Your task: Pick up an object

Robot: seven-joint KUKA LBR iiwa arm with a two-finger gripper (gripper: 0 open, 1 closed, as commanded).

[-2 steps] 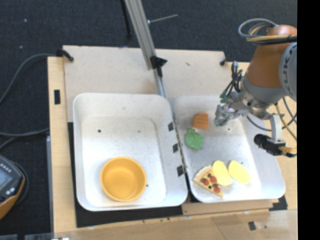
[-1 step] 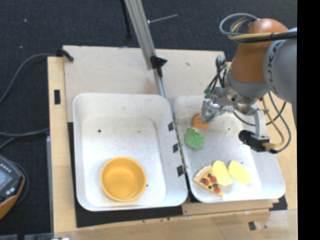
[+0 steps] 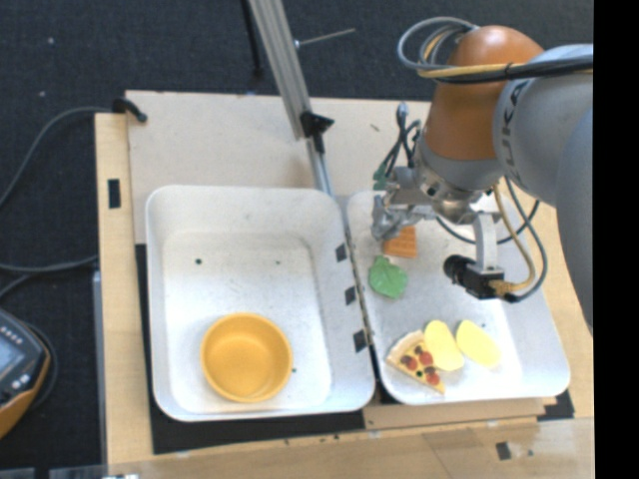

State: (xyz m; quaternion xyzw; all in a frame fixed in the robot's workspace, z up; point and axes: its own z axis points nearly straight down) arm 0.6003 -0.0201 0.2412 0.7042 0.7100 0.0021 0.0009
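- Gripper [image 3: 394,226] position: low in the right bin [image 3: 534,367], near its far-left corner, directly over a small orange block [image 3: 402,244]. Whether it stands wide, narrow or holding anything cannot be told; the wrist hides it.
- Orange block: partly visible at the tool's 5 o'clock side, resting on the bin floor as far as can be judged.
- Green leaf-shaped piece [image 3: 388,278]: just beside the block, at its 6 o'clock.
- Pizza-slice toy [image 3: 416,361] and two yellow pieces [image 3: 459,345]: grouped at 5 o'clock from the tool, near the bin's front rim, well apart from it.
- Yellow bowl [image 3: 246,356]: in the left bin [image 3: 180,228], at 8 o'clock from the tool.
- Step in hand, by judgement: descent or grasp attempt on the orange block; no lift confirmed.
- Next move calls for closing squarely on the block, then a straight lift clear of the leaf piece and the bin wall.
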